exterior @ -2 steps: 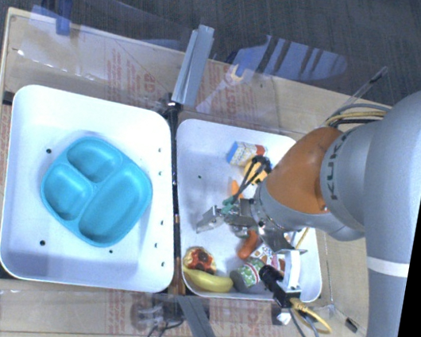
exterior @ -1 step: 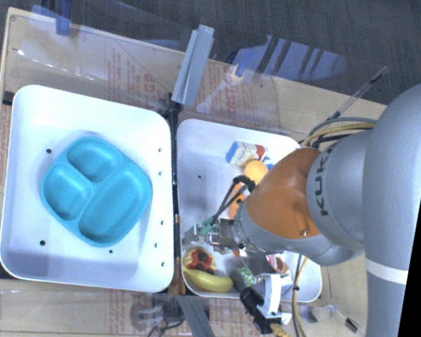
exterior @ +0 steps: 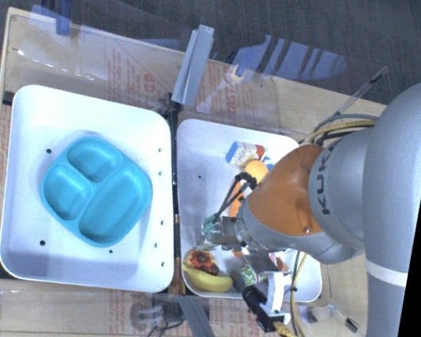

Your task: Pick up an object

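Low in the right bin (exterior: 190,192), right of centre in the frame, my arm's jaws (exterior: 224,235) sit down among the clutter, but the orange wrist band (exterior: 289,202) covers them from above and I cannot tell whether they stand apart or together, or whether anything is between them. The likeliest things to lift lie just below: a banana (exterior: 209,281) along the bin's lower rim, touching a reddish, dark-spotted piece (exterior: 201,261) I can't identify. A blue-and-white packet (exterior: 243,153) and an orange item (exterior: 256,168) lie near the upper wall. My worry: the pile is tight, so a grab here may pinch two things at once, slip off the banana's curve, or nudge it against the rim. The left bin (exterior: 24,171) holds a blue divided tray (exterior: 96,189), well apart.
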Controlling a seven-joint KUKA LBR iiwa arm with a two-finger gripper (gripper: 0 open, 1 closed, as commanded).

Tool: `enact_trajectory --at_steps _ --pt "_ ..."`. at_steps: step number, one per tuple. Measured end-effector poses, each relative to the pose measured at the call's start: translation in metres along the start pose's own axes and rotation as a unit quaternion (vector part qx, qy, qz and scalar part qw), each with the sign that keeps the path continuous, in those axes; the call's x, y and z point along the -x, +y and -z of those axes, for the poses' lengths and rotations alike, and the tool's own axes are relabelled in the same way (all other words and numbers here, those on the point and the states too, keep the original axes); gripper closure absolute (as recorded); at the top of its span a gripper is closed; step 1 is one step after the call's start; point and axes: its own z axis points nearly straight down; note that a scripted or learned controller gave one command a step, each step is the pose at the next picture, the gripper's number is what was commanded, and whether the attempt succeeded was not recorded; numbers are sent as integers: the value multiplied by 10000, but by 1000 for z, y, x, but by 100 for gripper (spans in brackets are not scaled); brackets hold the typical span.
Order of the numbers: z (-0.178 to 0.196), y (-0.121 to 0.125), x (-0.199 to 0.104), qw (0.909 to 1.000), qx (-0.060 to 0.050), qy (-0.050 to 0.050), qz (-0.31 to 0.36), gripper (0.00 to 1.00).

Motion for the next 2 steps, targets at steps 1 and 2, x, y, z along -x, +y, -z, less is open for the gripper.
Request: enact_trajectory --at_steps 1,2 --pt "0 0 0 10000 2 -1 3 0" --pt "-6 0 -7 9999 51 -82 -103 0"
